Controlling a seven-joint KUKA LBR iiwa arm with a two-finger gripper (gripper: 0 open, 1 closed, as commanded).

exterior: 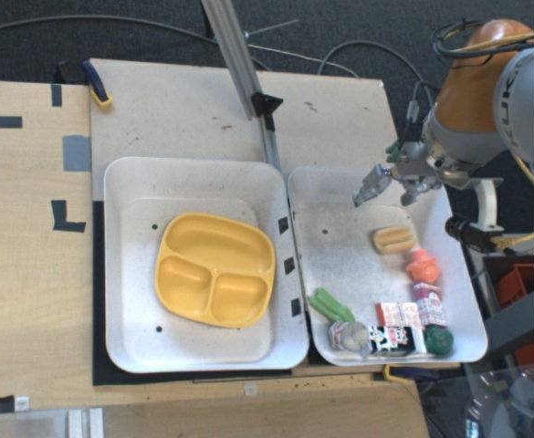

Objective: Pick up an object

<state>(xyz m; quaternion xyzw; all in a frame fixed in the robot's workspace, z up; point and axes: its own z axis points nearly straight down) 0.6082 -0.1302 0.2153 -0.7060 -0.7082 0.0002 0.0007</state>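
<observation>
Landmark for all positions: the right bin (314, 210).

Left bin (125, 208) sat touching the right bin's left wall. It held a yellow divided plate (215, 269), lying flat near the middle.

Inside the right bin, objects sat toward its near and right parts. A green oblong item (329, 306) lay tilted near the near-left corner, with a pale round item (348, 337) just beside it at the near wall. A small black-and-white carton (394, 338) and a red-and-white packet (398, 315) lay along the near wall. A tan bread-like block (393, 239) lay flat toward the bin's right-centre, apart from the rest. A pink lumpy toy (423, 267) sat near the right wall; a green ball (439, 339) occupied the near-right corner.

Gripper (396, 187) hung over the bin's far-right part, beyond the tan block and not touching it. Fingers spread apart, nothing between them.
</observation>
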